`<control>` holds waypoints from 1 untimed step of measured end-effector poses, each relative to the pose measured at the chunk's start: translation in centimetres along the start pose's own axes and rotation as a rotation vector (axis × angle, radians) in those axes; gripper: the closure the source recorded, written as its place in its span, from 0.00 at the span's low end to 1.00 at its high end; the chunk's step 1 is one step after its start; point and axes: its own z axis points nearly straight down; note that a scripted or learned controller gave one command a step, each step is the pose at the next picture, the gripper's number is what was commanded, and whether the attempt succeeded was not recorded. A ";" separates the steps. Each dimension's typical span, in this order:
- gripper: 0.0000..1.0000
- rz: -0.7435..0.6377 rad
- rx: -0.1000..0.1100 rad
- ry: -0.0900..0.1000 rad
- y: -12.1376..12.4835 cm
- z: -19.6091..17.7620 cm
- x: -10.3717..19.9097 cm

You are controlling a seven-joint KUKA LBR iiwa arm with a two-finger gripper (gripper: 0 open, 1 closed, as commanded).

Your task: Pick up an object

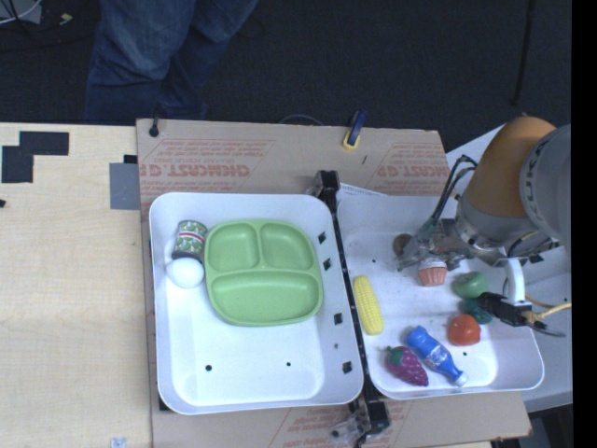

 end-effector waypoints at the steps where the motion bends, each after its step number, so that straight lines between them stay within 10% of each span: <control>1: 1.00 0.004 0.009 0.006 -0.3 -0.8 0.1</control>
